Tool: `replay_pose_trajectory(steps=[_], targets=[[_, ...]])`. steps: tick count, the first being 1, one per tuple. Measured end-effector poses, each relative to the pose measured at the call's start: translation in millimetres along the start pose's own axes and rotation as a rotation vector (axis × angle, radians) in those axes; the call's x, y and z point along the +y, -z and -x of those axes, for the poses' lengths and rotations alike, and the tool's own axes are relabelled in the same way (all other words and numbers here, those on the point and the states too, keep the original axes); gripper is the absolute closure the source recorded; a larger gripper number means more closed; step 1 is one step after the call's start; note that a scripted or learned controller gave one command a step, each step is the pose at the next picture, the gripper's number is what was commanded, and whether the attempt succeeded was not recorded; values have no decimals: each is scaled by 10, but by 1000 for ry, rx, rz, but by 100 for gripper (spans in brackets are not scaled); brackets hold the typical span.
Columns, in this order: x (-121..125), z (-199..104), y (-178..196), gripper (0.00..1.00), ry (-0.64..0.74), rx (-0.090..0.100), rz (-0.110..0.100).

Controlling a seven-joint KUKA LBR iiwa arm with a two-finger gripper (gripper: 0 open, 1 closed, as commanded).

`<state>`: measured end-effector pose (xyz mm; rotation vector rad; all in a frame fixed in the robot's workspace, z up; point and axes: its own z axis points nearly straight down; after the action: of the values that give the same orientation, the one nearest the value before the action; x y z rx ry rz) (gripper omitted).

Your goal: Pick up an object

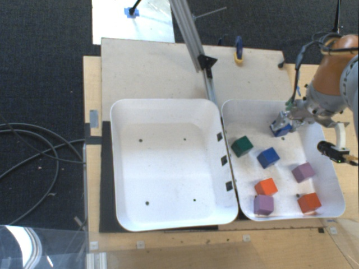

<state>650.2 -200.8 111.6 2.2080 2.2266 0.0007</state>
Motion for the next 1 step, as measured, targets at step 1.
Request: replay_pose_trajectory(steps=[1], targets=[[-156, -23, 620, 100, -6, 1, 3]])
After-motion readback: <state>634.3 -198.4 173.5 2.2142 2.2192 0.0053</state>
